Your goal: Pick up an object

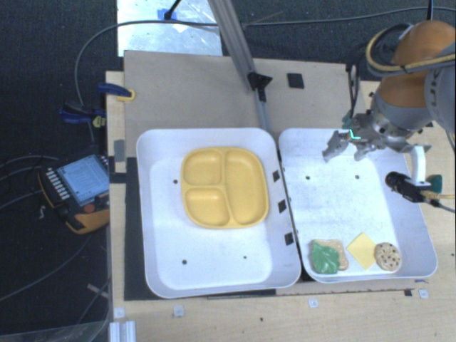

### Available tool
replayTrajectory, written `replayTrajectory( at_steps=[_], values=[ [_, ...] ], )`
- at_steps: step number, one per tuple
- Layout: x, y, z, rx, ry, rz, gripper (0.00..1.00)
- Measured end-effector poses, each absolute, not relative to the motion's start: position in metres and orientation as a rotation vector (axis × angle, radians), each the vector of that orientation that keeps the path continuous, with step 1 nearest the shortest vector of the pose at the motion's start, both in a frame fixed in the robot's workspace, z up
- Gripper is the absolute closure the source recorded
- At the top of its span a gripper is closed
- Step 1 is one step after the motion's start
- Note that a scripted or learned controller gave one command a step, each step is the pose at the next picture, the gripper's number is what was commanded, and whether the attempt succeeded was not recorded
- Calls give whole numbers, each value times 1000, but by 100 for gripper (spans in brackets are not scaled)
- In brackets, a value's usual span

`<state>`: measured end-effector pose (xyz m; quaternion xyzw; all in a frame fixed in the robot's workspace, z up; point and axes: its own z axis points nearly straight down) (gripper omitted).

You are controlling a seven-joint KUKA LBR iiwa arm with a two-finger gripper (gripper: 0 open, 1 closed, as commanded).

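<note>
Lying far below jaws [346, 148]: cookie [387, 256].

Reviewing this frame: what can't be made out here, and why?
- Gripper: finger spacing unclear in the camera view; small and blurred above the right bin.
- Arm: cut off by the right edge.
- Green item on the toast-like piece: too small to identify.
- Round cookie: surface detail too fine to read.
- Yellow divided plate: compartment depth unclear from overhead.

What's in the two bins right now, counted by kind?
Yellow divided plate: 1, in the left bin
Toast with green topping: 1
Yellow cheese slice: 1
Cookie: 1
These three lie along the near edge of the right bin.
Total: 4
</note>
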<state>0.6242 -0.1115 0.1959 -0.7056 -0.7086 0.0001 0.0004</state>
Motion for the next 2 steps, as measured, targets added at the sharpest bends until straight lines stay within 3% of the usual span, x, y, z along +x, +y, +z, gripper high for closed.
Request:
replayTrajectory(
  at_steps=[1,2],
  values=[
    [625,-112,197,-2217,-2227,-2,0],
    [624,-115,155,-2220,-2223,2,0]
  ],
)
